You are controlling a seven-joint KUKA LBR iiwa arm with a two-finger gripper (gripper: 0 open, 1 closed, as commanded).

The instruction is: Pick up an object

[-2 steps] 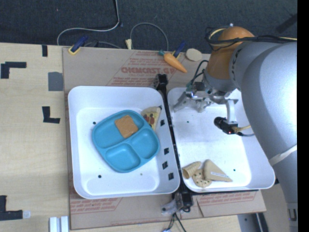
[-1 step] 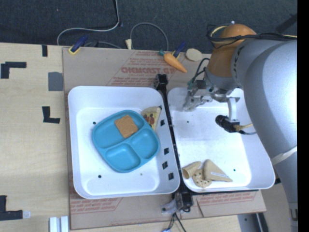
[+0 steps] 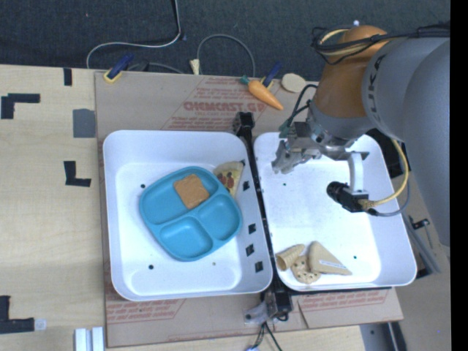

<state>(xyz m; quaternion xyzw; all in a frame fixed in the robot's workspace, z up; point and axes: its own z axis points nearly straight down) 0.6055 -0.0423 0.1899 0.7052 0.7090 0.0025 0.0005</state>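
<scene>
Grey claw [image 3: 284, 159] hovers over right bin [image 3: 395, 218]; its grip state unclear.

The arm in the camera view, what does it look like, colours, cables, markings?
The arm is bulky and grey with an orange band. Yellow and black cables loop beside it. The gripper is small, grey metal.

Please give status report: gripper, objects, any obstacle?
Gripper over right bin, upper left, nothing seen held. Tan pieces at near edge. Blue tray in left bin. Path unobstructed.
</scene>
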